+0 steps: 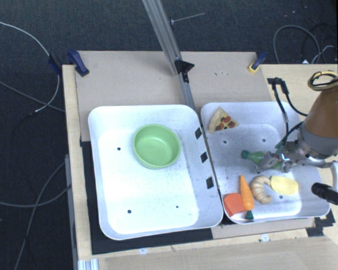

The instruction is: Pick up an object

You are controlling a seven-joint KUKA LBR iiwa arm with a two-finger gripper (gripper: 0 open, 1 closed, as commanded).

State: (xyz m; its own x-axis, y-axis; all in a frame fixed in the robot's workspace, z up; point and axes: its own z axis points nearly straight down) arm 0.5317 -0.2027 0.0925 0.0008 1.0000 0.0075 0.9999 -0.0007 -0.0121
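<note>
Here's your arm [323,123] coming in from the right, orange band above the wrist, hanging over the right bin [251,109]. The gripper [274,160] sits low in the middle of that bin, reaching left toward a small green object [253,155]. Its tips are right at the green piece, but you can't make out from this angle whether they're spread or closed, or whether anything is pinched between them.

Look just below the gripper: a pale yellow piece [284,184] lies near the bin's front edge, and beside it on the left a curled beige croissant [261,188]. Touching the croissant's left side is a carrot [246,195], orange with a green end pointing to the front rim. A red-orange block [233,204] sits in the front left corner, against the carrot.

Up in the far left corner of the same bin you've got a pizza slice [221,121], well apart from the rest.

Over in the left bin [104,178], a green bowl [156,146] stands upright in the far half, alone.

A metal pole [166,35] slants across the bench [128,78] toward the gap between the bins.
</note>
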